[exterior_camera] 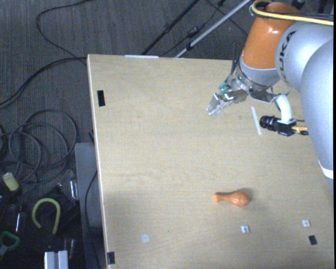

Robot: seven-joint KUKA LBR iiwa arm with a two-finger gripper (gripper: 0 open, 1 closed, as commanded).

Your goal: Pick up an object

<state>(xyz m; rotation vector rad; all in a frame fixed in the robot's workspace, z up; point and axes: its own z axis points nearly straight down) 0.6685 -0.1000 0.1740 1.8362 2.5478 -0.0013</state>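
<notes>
An orange pear-shaped object [232,198] lies on its side on the tan bench top [157,150], its narrow neck pointing toward the left, its fat end right. Nothing touches it. Well above it in the view, toward the far edge of the bench, hangs the gripper [215,106], slanting down and to the left from the orange band [266,35] of the grey arm [316,83]. Its fingers look close together with nothing between them, though they are small and blurred. A thin white strip [256,120] lies just right of the gripper.
</notes>
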